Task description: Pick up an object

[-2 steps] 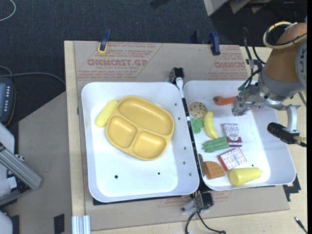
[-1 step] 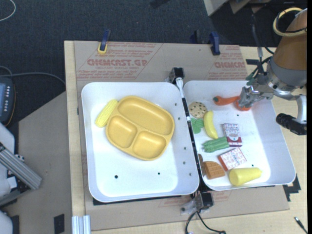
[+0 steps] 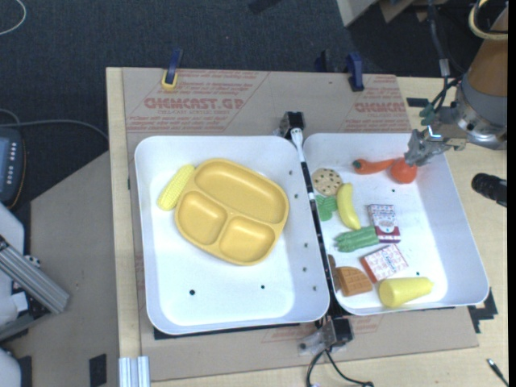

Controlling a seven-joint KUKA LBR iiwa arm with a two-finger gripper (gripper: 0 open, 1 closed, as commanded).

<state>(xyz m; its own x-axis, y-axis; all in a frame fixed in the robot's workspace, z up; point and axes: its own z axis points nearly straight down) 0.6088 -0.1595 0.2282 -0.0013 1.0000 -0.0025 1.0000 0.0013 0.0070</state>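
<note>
The gripper (image 3: 422, 149) sits at the upper right of the frame, over the far corner of the right bin (image 3: 463, 216). Its tip is directly above, or touching, the thick red end of the carrot (image 3: 387, 167); contact cannot be confirmed from this angle. Whether the fingers are open or closed, and whether anything is between them, cannot be determined.

The carrot lies along the upper edge of the right bin, its thin end pointing toward frame centre. Other candidates lie lower in the same bin:
- cookie (image 3: 326, 181), near the bin's left wall
- banana (image 3: 348, 205), just beside the cookie
- green pod (image 3: 355, 239), mid-bin
- two small packets (image 3: 383, 220), right of the banana and pod
- yellow block (image 3: 403, 290), at the lower edge

The left bin (image 3: 153, 240) holds a yellow tray (image 3: 232, 210) with a corn cob (image 3: 176, 187) against its upper-left side.

Failure risks from this position:
1. End grasp. The gripper addresses the carrot at one end, not at its middle. The carrot is likely to pivot or slip out on lift.
2. Wall interference. The carrot lies close to the bin's far wall and right corner. A finger may strike the wall or rim and fail to close around the object.
3. Push-out. A descent slightly off the rounded end may roll the carrot toward frame centre.
</note>
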